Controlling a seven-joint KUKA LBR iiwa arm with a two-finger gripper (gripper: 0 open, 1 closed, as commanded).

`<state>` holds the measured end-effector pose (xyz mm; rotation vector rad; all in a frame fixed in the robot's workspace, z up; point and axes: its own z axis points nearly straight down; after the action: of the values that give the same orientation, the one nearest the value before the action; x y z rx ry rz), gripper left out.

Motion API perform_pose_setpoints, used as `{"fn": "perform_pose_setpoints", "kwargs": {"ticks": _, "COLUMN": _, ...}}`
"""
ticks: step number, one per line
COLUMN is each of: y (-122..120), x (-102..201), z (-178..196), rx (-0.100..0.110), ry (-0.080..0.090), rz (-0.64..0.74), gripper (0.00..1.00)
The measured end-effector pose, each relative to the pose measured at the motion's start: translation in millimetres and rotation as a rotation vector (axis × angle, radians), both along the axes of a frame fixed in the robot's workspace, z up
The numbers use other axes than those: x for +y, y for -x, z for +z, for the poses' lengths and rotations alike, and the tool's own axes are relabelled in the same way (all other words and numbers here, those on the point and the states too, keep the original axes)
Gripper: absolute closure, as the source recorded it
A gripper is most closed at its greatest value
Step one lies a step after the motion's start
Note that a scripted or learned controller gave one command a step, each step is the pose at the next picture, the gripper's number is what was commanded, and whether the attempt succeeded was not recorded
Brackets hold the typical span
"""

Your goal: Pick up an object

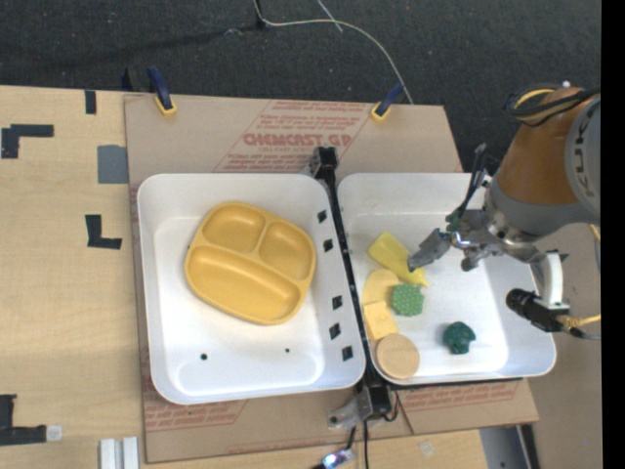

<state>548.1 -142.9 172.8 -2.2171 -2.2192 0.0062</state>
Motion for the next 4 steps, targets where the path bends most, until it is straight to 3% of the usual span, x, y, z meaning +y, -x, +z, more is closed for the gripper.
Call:
{"fn": "perform_pose_setpoints", "kwargs": {"ticks": 1, "y": 5.0, "x": -1.5, "z": -64.0, "rx": 0.001, "ry": 0.0, "rz": 0.0, "gripper": 0.0}}
{"fn": "perform_pose_setpoints", "kwargs": {"ticks": 2, "y": 4.8, "x": -1.2, "z": -88.5, "rx": -0.005, "ry": 0.001, "rz": 0.0, "gripper": 0.0}}
{"fn": "perform_pose_setpoints", "kwargs": {"ticks": 3, "y": 4.4, "x": -1.7, "z": -76.9, "rx": -0.008, "ry": 0.003, "rz": 0.0, "gripper": 1.0}}
{"fn": "perform_pose_setpoints", "kwargs": {"ticks": 4, "y": 9.1, "x": 6.0, "z": -19.3, "rx": -0.009, "ry": 0.001, "rz": 0.001, "gripper": 1.0}}
